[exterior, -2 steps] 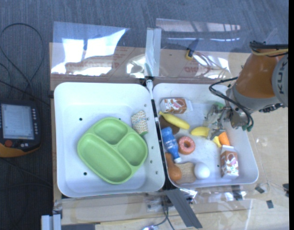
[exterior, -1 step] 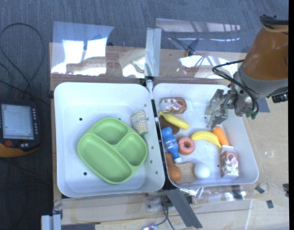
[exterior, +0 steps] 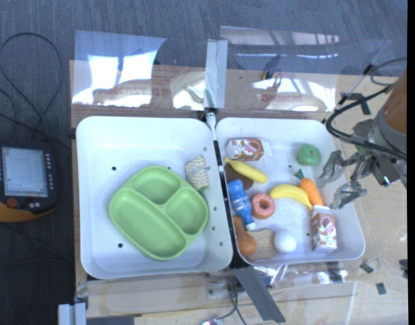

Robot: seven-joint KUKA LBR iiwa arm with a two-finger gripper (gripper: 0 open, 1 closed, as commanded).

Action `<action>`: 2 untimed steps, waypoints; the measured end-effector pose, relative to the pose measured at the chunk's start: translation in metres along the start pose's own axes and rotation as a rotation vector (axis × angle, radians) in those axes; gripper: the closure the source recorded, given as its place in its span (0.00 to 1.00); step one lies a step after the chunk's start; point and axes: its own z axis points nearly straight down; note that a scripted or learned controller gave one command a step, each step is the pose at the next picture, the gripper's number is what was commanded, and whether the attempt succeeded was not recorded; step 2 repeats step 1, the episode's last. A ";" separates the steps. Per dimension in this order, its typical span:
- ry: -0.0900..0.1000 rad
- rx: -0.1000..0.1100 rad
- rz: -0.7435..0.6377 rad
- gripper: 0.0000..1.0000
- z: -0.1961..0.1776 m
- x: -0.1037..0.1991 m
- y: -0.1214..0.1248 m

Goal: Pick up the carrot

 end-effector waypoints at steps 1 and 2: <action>0.001 -0.002 0.278 1.00 -0.029 -0.026 0.033; 0.001 -0.002 0.278 1.00 -0.029 -0.026 0.033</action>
